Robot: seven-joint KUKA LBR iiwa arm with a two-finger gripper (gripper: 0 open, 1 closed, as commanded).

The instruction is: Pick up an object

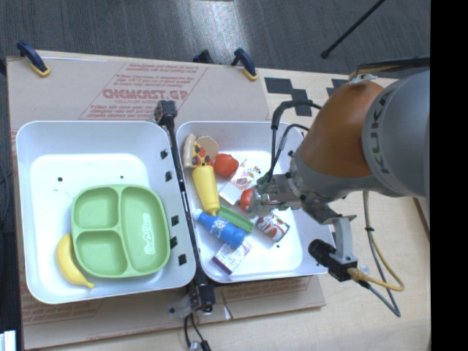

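The right bin [292,262] holds a heap of small items. A yellow bottle [206,187] lies near its left wall, with a red tomato-like piece [226,166] beside it. A blue bottle [221,229] and a green stick [235,219] lie lower down. A small red-and-white can [272,227] and a purple-and-white packet [232,255] lie toward the front. My gripper [265,194] hangs low over the bin's middle, right beside a small red object [247,199] and a white wrapper [247,177]. The wrist hides its tip.
The left bin [36,152] holds a green divided plate [121,231] and a yellow banana [69,263] at its front left. A toy pizza slice [197,150] lies at the back of the right bin. The arm's orange band [344,134] covers that bin's right side.
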